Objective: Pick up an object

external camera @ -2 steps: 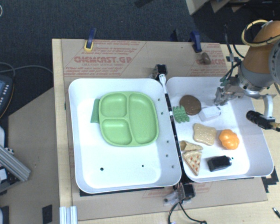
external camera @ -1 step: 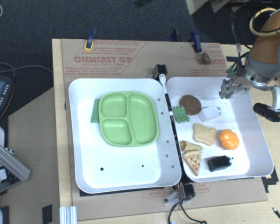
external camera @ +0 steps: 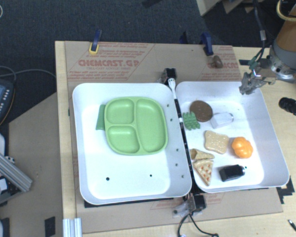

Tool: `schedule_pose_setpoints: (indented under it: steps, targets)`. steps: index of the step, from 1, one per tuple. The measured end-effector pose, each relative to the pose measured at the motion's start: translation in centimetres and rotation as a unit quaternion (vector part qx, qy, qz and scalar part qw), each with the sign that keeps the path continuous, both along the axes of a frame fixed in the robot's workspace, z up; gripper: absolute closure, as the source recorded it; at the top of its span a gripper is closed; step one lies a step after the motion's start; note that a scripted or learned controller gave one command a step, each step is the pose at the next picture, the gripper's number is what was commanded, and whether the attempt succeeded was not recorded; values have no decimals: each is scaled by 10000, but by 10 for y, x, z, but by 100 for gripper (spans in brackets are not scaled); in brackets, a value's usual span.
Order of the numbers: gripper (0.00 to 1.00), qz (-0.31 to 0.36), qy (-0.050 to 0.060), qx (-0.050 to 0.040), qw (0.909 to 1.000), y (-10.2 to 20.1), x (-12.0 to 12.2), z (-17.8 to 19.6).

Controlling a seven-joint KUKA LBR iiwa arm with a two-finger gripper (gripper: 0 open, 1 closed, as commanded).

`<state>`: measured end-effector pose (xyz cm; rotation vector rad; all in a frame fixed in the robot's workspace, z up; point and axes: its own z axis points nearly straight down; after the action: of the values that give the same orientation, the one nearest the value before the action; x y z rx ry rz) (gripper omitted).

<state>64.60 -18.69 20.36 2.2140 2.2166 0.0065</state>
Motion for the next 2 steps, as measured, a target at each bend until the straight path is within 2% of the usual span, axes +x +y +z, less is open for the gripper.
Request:
schedule_pose_setpoints:
  steps: [1, 2]
  targets:
    - [100, -2, 18, 7, 10000, 0, 1, 23]
    - [100, 9, 53, 23, 10000, 40, -31, 34]
